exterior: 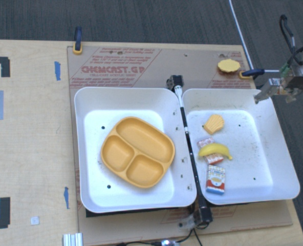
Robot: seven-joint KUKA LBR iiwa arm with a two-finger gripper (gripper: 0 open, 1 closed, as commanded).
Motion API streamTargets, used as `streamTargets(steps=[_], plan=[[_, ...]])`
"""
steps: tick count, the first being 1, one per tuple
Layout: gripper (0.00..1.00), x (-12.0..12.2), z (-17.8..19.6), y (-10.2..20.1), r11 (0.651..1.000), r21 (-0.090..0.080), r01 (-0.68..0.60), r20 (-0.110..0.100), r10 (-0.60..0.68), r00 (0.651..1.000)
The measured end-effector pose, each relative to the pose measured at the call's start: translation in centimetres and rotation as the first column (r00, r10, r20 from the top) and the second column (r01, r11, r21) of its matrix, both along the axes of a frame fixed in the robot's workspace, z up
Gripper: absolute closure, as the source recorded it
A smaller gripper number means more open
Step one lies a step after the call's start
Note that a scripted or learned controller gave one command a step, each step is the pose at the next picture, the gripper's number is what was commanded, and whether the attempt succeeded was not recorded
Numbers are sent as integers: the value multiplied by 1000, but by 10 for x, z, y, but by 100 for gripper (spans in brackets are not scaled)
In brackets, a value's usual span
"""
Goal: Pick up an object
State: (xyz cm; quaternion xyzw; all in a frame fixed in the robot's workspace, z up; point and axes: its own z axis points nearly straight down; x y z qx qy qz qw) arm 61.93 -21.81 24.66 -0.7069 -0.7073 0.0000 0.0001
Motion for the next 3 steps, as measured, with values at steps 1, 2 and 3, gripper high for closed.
streamTargets(steps=[1, 2, 3], plan=[[0, -14, -149, 7, 1000, 7, -5, 4, 5, 1000], [0, -18, -161, 64, 1000, 1, -1, 1, 1, 1000], [0, -43, -160, 127, 1000, 2, -1, 2, 1, 1000]])
